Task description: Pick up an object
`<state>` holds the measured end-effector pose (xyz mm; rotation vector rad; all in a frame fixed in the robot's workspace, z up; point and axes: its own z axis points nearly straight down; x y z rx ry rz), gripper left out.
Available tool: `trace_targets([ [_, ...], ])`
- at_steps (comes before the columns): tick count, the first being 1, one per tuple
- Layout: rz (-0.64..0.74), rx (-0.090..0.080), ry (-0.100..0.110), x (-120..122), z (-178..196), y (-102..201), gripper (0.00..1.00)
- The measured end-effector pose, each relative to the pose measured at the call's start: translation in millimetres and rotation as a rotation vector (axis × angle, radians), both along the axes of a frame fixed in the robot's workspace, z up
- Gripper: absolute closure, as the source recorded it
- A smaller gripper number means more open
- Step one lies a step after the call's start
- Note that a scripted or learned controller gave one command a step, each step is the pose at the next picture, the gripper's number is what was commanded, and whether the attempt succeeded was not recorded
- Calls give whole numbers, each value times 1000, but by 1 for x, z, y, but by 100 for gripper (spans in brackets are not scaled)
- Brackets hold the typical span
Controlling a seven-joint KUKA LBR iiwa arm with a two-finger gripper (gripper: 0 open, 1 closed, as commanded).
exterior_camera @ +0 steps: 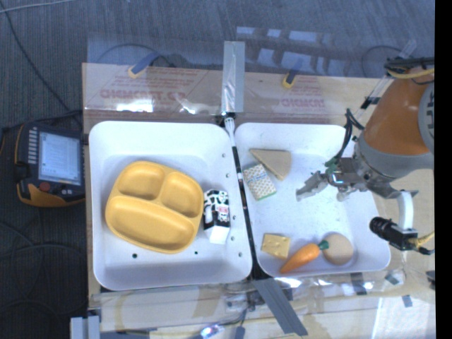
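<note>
The right bin (367,260) holds a tan sandwich wedge (272,162), a small patterned square block (259,182), a yellow cracker-like square (275,245), an orange carrot (301,257) and a beige egg-shaped item (339,248). My gripper (326,188) hovers over the middle of this bin, right of the wedge and above the carrot and egg. Its fingers are spread open, one finger (308,188) pointing left, with nothing between them. The grey arm with its orange band (399,122) comes in from the right.
The left bin (106,136) carries a yellow divided plate (154,205) and a small black-and-white cow-print carton (217,214) next to the wall between the bins. A handheld control pendant (53,162) lies on the floor at far left.
</note>
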<state>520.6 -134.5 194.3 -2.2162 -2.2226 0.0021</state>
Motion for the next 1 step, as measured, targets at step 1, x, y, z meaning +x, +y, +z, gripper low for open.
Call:
trace_targets([
  [1, 54, 0, -2, 61, 5, -24, 0],
])
